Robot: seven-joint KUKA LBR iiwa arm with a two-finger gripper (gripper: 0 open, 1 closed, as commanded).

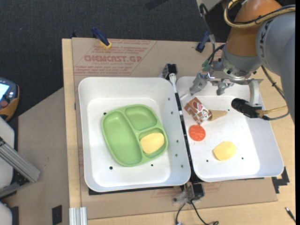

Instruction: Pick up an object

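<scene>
Two white bins (89,139) on cardboard-topped bench (117,55), dark carpet (37,18) around; hand (212,81) state unclear.

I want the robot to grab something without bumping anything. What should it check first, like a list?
1. Things to grab in the right bin: ok, an ice cream cone toy, a red disc and a yellow piece.
2. Things apart from each other: ok.
3. Gripper above that bin: ok, at its far edge.
4. Gripper free of objects: cannot tell.
5. Green tray out of the way: ok, left bin.
</scene>
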